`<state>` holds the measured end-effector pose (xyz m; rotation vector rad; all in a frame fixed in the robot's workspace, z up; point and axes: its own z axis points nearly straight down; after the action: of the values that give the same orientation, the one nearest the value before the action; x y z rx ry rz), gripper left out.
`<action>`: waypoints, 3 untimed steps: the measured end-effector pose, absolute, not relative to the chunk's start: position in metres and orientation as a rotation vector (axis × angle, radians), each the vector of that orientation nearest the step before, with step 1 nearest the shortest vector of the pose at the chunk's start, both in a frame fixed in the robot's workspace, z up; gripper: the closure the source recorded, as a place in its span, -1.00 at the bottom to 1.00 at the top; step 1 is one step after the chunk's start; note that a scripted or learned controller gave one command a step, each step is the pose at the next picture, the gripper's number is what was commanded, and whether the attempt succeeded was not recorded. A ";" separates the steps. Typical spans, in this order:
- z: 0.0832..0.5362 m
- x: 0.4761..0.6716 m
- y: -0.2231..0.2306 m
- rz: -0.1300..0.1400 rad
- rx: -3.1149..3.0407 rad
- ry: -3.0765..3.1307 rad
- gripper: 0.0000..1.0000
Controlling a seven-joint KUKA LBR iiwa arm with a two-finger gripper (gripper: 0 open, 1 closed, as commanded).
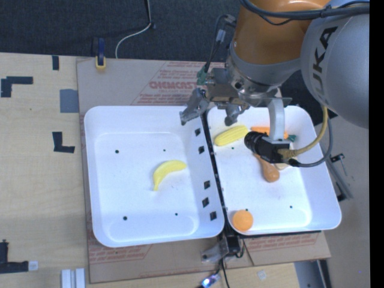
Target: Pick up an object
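Note:
My gripper [211, 114] hangs over the far end of the divider between the two white bins, open, with nothing between its fingers [191, 111]. A yellow corn-like piece [230, 135] lies just below its right finger in the right bin [312, 204], apart from it. A yellow banana [167, 171] lies in the middle of the left bin [102, 161]. An orange ball [242, 220] rests at the right bin's near left corner. An orange-brown sausage shape [270, 172] and a carrot [261, 129] lie partly behind a black cable fitting.
The raised divider [207, 179] with black marks runs between the bins. The grey and orange arm [282, 29] covers the right bin's far edge. A cable [312, 152] loops over the right bin. Cardboard [156, 86] lies beneath both bins.

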<state>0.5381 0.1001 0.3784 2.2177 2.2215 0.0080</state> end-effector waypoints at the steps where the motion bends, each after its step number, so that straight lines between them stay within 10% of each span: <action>1: 0.366 0.612 0.076 -0.002 2.221 2.217 -1.00; 2: 0.545 0.651 0.045 0.019 2.211 2.212 -1.00; 3: 0.366 0.667 0.049 -0.021 2.229 2.229 -1.00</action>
<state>0.6673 0.0486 0.3655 2.2286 2.2289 -0.0211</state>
